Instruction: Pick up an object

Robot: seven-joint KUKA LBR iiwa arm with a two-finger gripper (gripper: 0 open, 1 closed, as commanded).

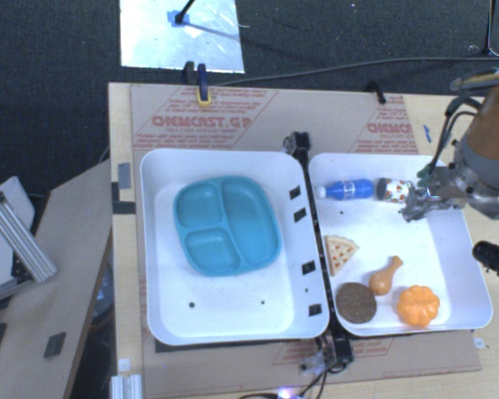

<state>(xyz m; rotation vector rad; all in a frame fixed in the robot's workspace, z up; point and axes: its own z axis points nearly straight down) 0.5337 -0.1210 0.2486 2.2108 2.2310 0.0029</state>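
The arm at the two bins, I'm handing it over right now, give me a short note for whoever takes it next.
Gripper: low over the upper part of the right bin, beside the small dark can. Whether its fingers are open or shut cannot be told, and nothing is seen held.
Right bin: blue bottle lying next to the can, waffle slice, brown cookie, drumstick, orange pumpkin.
Left bin: blue divided plate.
Done: no object lifted.
Left: grasp one object, probably the can since it is nearest, and raise it.
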